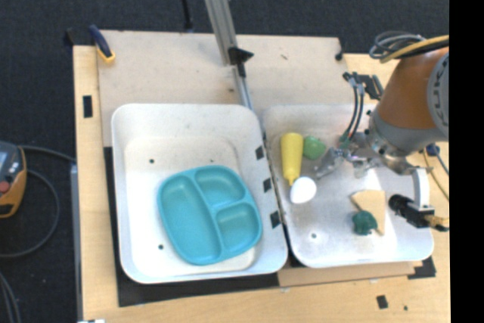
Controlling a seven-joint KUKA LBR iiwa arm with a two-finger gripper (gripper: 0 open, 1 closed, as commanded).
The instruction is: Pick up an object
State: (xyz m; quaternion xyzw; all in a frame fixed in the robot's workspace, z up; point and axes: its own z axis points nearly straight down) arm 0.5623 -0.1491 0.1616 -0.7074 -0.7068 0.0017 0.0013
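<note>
Dark carpet surrounds a pale wooden bench (166, 72) that carries two shallow white bins side by side. Within the left bin (128, 125) a turquoise divided plate (209, 213) lies toward the near edge, its three compartments bare. Along the right bin (333, 253)'s left wall, a yellow bottle (292, 155) lies lengthwise, with a white ball (302, 190) touching its near end and a green object (314, 147) just beside its far end. Toward that bin's near right corner lies a tan wedge-shaped piece (370, 202), and a small dark green object (364, 222) rests against its near edge. The gripper (340, 159) hangs low over the middle of the right bin, near the green object and the bottle, below the arm's orange band (412, 87). Whether it is spread or closed cannot be told, and nothing is visibly held. A slanted aluminium post (215, 0) rises from the bench's far side, and a blue-and-yellow clamp (100, 44) sits at the far left corner.
</note>
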